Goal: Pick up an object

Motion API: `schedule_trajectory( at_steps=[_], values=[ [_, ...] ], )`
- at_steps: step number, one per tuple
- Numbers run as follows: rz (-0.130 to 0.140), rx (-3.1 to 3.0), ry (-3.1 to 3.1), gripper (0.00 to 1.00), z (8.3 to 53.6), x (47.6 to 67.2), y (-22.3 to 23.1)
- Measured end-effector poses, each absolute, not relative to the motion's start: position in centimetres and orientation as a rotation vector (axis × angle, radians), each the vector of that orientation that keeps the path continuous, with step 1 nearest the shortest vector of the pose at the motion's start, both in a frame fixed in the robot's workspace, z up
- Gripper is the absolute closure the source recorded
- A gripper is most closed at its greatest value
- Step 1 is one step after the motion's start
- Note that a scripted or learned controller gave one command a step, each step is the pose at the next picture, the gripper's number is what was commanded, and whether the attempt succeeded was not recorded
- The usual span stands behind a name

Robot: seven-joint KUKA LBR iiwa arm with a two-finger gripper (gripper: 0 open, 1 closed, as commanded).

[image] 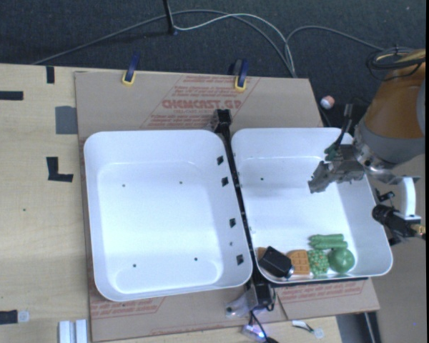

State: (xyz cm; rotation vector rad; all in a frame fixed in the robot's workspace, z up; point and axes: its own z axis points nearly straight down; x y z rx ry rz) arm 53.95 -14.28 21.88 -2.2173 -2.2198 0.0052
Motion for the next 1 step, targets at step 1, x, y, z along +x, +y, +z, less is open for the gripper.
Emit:
schedule_trajectory(
  at_steps=[1],
  values=[
    [-0.007, -2.218, -2.229, 1.0, 28.5, 48.75, -8.52]
  ],
)
